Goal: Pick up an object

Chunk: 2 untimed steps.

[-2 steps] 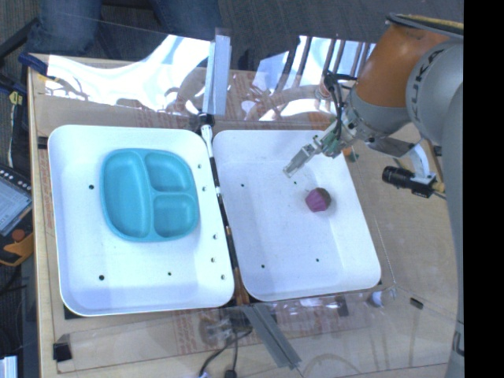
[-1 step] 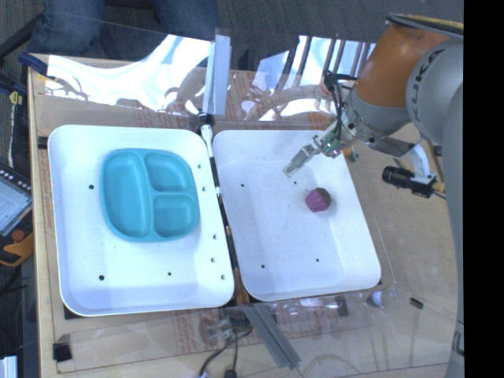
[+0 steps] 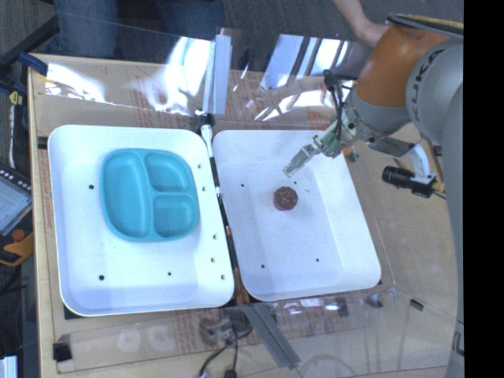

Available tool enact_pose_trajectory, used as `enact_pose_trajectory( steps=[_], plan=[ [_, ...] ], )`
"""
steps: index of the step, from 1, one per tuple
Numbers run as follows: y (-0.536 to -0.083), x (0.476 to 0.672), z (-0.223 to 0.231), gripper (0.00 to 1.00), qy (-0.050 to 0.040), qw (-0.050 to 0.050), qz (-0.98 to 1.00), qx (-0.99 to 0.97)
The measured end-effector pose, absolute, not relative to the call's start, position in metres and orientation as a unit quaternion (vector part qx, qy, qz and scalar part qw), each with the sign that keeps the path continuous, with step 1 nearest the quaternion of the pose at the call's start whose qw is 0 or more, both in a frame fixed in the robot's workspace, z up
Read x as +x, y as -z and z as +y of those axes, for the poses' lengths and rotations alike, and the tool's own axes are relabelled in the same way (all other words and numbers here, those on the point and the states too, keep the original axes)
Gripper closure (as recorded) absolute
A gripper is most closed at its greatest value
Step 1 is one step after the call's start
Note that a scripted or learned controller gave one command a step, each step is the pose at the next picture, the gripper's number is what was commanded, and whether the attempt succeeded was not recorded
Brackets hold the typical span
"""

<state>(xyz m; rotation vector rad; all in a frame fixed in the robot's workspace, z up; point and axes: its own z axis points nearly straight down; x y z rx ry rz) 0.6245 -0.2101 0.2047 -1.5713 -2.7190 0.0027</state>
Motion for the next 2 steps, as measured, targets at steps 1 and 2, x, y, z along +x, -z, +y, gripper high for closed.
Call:
enact_pose_trajectory(
  steps=[1,2],
  plan=[
    [-0.1011,0.5876,-0.2088,0.0,-0.001,0.003,-0.875,-0.484],
    [-0.1104,0.5881,-0.2086,1.0,-0.0014,0.003,-0.876,-0.483]
  ],
)
